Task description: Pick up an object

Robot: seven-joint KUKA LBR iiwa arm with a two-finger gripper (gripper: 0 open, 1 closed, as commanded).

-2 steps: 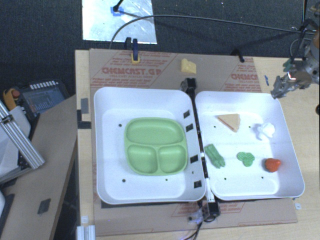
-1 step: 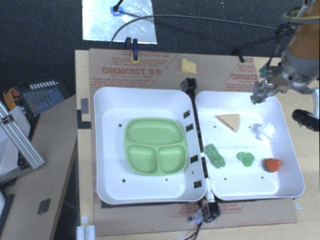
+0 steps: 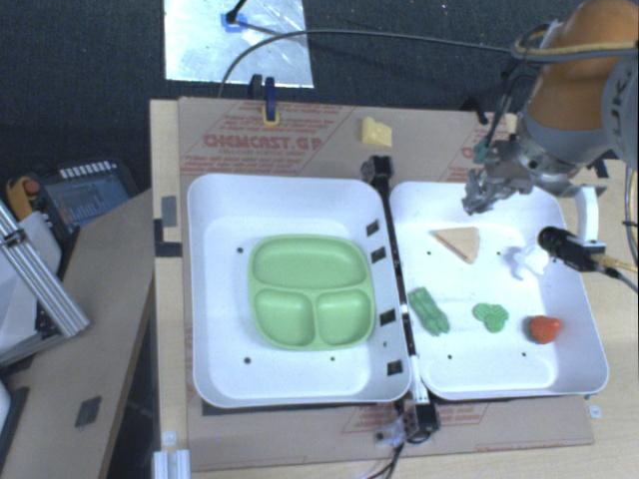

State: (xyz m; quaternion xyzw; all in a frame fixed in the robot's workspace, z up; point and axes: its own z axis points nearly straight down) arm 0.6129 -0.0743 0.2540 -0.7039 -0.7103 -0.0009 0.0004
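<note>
Seen from the fixed overhead camera, the gripper (image 3: pixel 486 193) was pictured low over the far part of the right bin (image 3: pixel 579 372), at the end of the grey arm (image 3: pixel 574 88) with its orange band. How far the claw was opened could not be told from the blurred metalwork, and nothing was seen held in it. A tan wedge (image 3: pixel 456 242) was seen lying just in front of it on the bin floor, apart from the claw.

Nearer the camera in the same bin, a green ridged piece (image 3: pixel 428 309), a small green floret-like piece (image 3: pixel 490 315) and an orange-red piece (image 3: pixel 543 328) were spread in a loose row, with a small white item (image 3: pixel 521 260) near the right wall.

A pale green divided plate (image 3: pixel 308 292) was seen in the left bin (image 3: pixel 215 297).

Red lettering reading "CHEMCAST GP" was printed on the cardboard sheet (image 3: pixel 265 140) under both bins; a second red print at the right corner was too obscured to be read. A yellow block (image 3: pixel 376 131) was seen on the cardboard behind the bins.
</note>
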